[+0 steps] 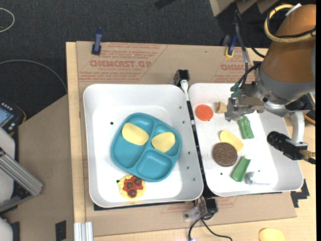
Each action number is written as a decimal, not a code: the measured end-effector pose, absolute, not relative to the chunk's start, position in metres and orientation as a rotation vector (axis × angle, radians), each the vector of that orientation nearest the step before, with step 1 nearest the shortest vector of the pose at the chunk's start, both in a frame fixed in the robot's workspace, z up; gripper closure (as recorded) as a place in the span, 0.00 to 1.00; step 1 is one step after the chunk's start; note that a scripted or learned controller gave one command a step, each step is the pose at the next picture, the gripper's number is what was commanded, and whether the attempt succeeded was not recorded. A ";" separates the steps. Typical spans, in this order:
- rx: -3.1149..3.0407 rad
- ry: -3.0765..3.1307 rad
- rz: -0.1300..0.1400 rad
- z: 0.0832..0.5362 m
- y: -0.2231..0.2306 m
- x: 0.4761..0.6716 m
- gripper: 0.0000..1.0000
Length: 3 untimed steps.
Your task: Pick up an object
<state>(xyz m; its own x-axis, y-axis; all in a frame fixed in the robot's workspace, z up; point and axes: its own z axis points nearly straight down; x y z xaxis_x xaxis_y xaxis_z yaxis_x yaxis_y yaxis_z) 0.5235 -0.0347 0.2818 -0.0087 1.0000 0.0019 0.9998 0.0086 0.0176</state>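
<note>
My gripper hangs over the upper middle of the right bin, reaching in from the right. A green stick lies just under and in front of it, its top end at the gripper's tip; I cannot tell whether they touch. An orange disc and a small tan cube lie to the gripper's left. Below are a yellow wedge, a brown round cookie and a second green stick.
The left bin holds a blue divided plate with two yellow pieces, and a small pizza toy at its front. A black cylinder juts in over the right bin's right side.
</note>
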 end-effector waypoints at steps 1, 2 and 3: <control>2.212 2.226 0.008 0.315 0.022 0.500 1.00; 2.234 2.219 -0.009 0.179 -0.053 0.492 1.00; 2.210 2.224 0.012 0.281 -0.004 0.480 1.00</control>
